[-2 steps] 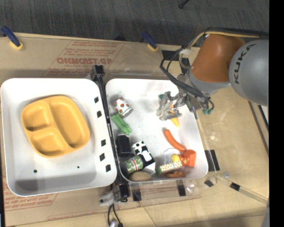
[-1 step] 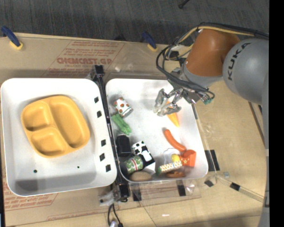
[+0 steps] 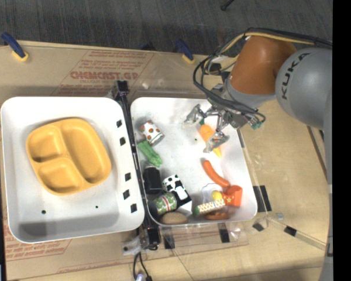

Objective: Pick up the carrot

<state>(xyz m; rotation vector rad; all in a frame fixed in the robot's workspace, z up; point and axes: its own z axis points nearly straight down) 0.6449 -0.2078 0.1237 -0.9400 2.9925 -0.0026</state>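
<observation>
Cluttered toys (image 3: pixel 181 206) crowd the right bin's (image 3: pixel 181 107) near edge. Farther back, toward its right wall, the carrot (image 3: pixel 206 132) is straddled by the spread end effector (image 3: pixel 213 130); a sideways squirt could follow closure.

Yellow three-compartment plastic tray (image 3: pixel 68 155) lies in left white bin (image 3: pixel 17 215). Right white bin (image 3: pixel 169 107) holds red-white can (image 3: pixel 151 132), green pepper-shaped toy (image 3: pixel 149 154), black-white cube (image 3: pixel 174 185), red plastic cup (image 3: pixel 234 196), brown oval toy (image 3: pixel 174 218).
</observation>
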